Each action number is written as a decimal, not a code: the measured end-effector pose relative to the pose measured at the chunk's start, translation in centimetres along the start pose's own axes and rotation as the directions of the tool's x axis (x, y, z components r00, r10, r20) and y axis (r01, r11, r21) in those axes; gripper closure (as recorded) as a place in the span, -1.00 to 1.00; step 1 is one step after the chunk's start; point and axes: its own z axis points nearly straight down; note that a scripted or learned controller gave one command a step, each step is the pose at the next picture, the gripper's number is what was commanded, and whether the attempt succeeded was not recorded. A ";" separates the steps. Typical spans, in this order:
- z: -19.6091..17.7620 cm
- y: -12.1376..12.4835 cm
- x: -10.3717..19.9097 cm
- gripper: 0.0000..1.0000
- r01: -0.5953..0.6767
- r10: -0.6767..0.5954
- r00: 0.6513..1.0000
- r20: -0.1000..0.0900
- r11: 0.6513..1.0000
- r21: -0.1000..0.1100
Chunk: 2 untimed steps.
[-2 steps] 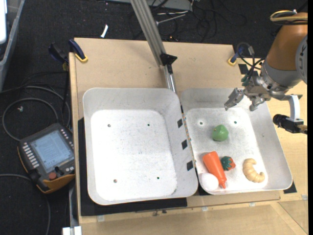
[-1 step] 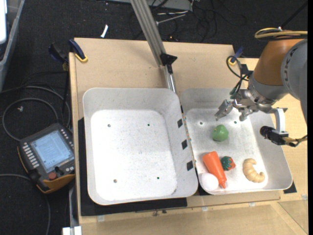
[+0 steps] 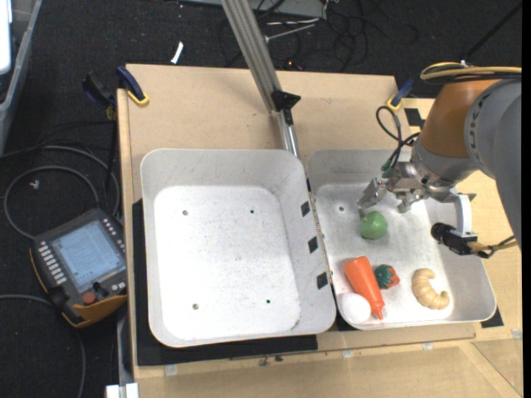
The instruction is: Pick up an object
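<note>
In the right bin (image 3: 332, 177) lie a green ball (image 3: 373, 225), an orange carrot (image 3: 363, 282), a white ball (image 3: 356, 308), a small red and green toy (image 3: 386, 276) and a beige croissant (image 3: 431, 288). My gripper (image 3: 387, 199) hangs just above and behind the green ball. It is open, its fingers spread apart with nothing between them. The carrot's lower end touches the white ball.
The left bin (image 3: 158, 168) sits beside the right one, with a row of black clips along the shared wall. A metal pole (image 3: 253, 44) slants down to the bins' back edge. A teach pendant (image 3: 79, 259) lies on the floor at the left.
</note>
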 end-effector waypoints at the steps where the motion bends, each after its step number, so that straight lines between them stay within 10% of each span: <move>1: -1.3 0.2 0.0 1.00 0.000 0.000 1.000 0.001 1.000 -0.006; 2: -6.3 -0.2 0.9 1.00 0.003 -0.003 1.000 0.001 1.000 -0.009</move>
